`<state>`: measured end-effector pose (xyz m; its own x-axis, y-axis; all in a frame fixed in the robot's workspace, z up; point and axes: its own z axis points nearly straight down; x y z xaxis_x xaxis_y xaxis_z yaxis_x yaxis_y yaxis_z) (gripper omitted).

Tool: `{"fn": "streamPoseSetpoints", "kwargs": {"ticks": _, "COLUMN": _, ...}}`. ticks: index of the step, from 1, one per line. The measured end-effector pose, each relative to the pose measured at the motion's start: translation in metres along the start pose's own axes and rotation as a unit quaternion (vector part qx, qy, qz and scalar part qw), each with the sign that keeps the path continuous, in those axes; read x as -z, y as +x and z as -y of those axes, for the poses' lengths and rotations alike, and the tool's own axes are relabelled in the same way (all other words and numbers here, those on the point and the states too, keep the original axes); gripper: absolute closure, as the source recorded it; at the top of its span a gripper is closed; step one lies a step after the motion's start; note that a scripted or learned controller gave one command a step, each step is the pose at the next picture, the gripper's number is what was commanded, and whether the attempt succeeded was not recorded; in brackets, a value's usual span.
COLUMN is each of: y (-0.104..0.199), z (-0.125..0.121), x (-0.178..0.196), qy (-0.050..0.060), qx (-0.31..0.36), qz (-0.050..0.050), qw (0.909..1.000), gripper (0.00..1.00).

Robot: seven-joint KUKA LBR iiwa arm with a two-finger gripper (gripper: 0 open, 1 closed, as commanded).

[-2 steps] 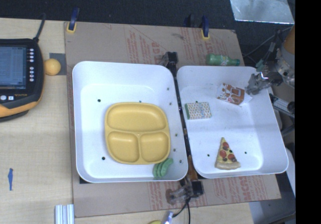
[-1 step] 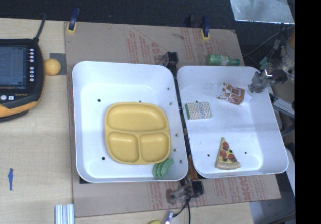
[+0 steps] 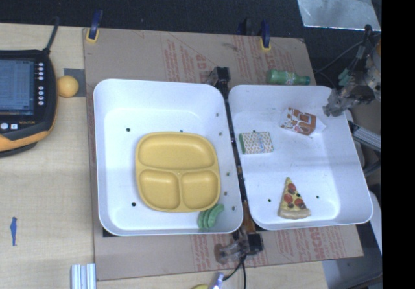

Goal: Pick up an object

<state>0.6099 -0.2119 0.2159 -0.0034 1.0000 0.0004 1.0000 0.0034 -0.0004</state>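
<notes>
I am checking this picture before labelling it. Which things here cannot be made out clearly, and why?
- Tool, camera view: a small blurred shape at the right bin's far corner; whether it is open or shut cannot be told.
- Small packet and green-edged card: print too small to read.
- Green toy: partly behind the yellow divided plate; its kind is unclear.
- Handheld control pad: cut off by the left edge.

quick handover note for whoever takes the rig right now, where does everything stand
Gripper: at the right bin's upper right rim, holding nothing that shows.
Right bin: toy pizza slice near front, small green patterned packet at left, orange-and-white packet near the gripper.
Left bin: yellow divided plastic tray, green toy piece at its front right corner.
Done: nothing picked.
Left: grasp and lift one object.
</notes>
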Motion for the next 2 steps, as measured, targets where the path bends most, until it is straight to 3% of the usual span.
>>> {"fn": "streamPoseSetpoints", "kwargs": {"ticks": 1, "y": 0.0008, "z": -0.0124, "x": -0.0387, "qy": 0.002, "qx": 0.002, "qz": 0.000, "qw": 1.0000, "gripper": 1.00}}
{"fn": "streamPoseSetpoints", "kwargs": {"ticks": 2, "y": 0.0005, "z": -0.0126, "x": -0.0381, "qy": 0.001, "qx": 0.002, "qz": 0.000, "qw": 1.0000, "gripper": 0.00}}
